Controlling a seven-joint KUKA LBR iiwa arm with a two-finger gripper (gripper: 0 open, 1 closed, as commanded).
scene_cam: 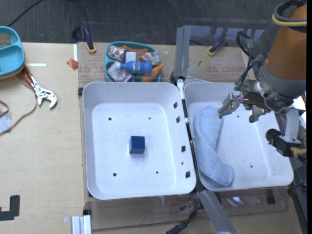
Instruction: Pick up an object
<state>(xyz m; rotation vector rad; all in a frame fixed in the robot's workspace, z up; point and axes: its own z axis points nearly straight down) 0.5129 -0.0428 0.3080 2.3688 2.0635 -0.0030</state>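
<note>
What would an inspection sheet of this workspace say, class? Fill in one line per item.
Surface: wooden bench bearing two white bins side by side.
Job's things: blue cube in the left bin; light blue towel crumpled in the right bin.
Clutter: teal tub of packets behind the left bin; wrench and teal tray at far left.
Grippers: gripper above the right bin, fingers spread, nothing between them.
Cables: black cable on the floor.
Surroundings: dark carpet.
</note>
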